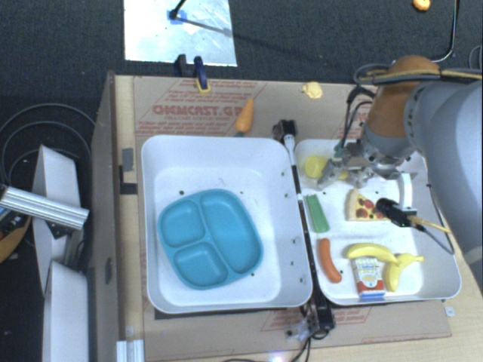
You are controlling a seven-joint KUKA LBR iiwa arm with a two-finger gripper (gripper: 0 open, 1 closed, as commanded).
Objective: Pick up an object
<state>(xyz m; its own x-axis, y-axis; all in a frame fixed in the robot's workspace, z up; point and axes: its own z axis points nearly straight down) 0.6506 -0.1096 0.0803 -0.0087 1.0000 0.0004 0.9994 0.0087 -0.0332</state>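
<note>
The right bin (441,274) holds several toy foods. A yellow lemon-like piece (313,166) lies at its far left, with a green stick (318,212) and a red sausage (329,259) nearer the camera. A pizza slice (361,206) lies mid-bin. At the front are a banana (373,253), a second yellow fruit (400,270) and a small red and white carton (367,275). My gripper (344,170) hangs low over the bin's far part, just right of the lemon-like piece and above the pizza slice. I see nothing held in it.
The left bin (173,153) holds a blue divided plate (209,236). On the cardboard behind the bins lie an orange carrot (244,115) and a small yellow piece (312,90). A blue clamp (200,70) sits at the back edge. The grey arm (445,127) covers the right bin's far right corner.
</note>
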